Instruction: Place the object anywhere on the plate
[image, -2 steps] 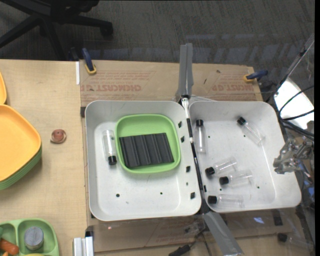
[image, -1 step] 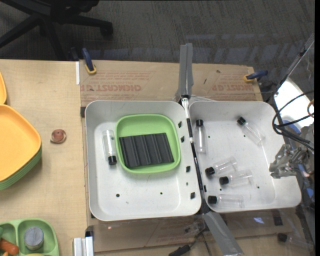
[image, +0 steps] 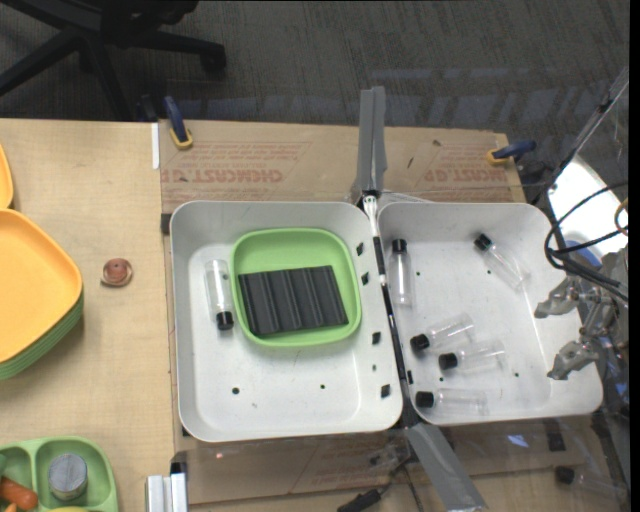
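Vials (image: 452, 345) lie left of hand (image: 575, 330)

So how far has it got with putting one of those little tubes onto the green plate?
Not far, by the look of it. The green plate in the left bin carries a dark ribbed insert, no tube. One tube lies beside the plate on the bin floor. Several more tubes sit in the right bin. The gripper sits at that bin's right edge with nothing visible in it. Picking and placing remain.
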